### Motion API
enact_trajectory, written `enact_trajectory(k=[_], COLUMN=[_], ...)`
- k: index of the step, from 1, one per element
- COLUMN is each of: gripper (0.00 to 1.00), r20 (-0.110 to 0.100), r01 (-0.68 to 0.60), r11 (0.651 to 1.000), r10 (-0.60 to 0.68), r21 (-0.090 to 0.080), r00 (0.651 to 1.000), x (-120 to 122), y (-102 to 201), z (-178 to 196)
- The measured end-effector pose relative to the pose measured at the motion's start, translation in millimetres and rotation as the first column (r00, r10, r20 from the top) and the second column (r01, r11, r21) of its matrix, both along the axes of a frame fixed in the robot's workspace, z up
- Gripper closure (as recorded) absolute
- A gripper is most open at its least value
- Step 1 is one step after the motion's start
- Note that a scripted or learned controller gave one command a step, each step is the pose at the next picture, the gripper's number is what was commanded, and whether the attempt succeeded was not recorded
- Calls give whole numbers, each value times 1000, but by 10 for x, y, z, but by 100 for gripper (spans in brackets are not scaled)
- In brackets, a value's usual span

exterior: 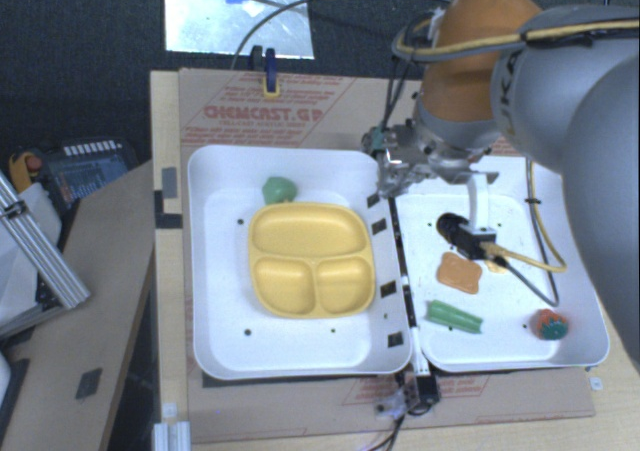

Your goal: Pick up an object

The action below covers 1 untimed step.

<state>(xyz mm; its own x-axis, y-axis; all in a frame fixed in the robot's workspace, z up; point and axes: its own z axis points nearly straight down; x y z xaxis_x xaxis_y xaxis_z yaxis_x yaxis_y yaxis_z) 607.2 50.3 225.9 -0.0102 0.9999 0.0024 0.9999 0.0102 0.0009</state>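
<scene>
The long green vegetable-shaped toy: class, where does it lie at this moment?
The long green vegetable-shaped toy lies in the right white bin, near its front edge, just below the flat orange toy and left of the small round orange-and-green toy.

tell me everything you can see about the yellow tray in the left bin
The yellow tray is a shallow, smooth, plastic-looking dish with rounded corners, split into three compartments: one wide one at the far side and two smaller ones at the near side. It lies flat, right side up, about mid-floor in the left bin. A small green object sits at its far edge, seemingly touching it.
</scene>
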Motion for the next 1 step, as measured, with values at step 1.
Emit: enact_trajectory(k=[1], gripper=[100], r20=[1], r01=[1], r11=[1000], r10=[-1], r21=[-1], r00=[1000], x=[73], y=[497], z=[-97])
